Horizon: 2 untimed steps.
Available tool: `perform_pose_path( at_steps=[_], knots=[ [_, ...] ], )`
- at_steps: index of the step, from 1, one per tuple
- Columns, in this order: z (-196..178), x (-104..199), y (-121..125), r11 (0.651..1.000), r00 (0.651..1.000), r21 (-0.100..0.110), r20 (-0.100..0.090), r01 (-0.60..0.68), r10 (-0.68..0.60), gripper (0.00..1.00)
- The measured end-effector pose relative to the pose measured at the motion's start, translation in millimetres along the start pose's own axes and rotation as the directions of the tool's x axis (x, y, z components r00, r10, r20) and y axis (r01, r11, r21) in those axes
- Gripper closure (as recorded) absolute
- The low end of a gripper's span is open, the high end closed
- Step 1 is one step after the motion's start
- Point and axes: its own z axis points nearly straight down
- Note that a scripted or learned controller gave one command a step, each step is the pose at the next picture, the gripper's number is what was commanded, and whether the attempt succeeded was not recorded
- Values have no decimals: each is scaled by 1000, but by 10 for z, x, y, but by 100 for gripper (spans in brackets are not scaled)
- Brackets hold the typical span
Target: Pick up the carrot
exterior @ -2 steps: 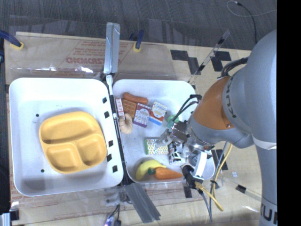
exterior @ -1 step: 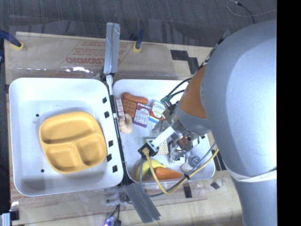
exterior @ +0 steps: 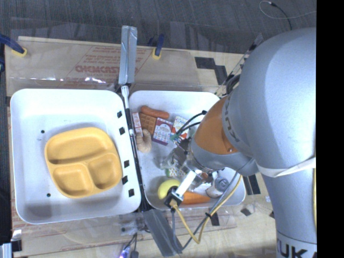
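The carrot [exterior: 195, 198] is an orange stick lying along the near wall of the right bin [exterior: 201, 97], partly hidden by the wrist hardware above it. My gripper [exterior: 178, 164] hangs low over the middle of that bin, just behind and left of the carrot. The big grey arm with its orange band covers the bin's right half. Nothing is visibly held.
A yellow-green round fruit [exterior: 166, 187] sits left of the carrot. A sausage [exterior: 154, 112], a printed packet [exterior: 161, 131] and a pale bread-like lump [exterior: 143, 141] lie at the back left of the right bin. The left bin [exterior: 27, 106] holds a yellow divided tray [exterior: 81, 160].
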Motion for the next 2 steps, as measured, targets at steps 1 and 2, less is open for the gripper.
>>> perform_pose_path(
  at_steps=[1,2],
  knots=[
    [-80,5,-4,1000,1000,5,3,8,-8,100],
    [3,-434,600,976,976,16,-22,217,-217,100]
  ],
)
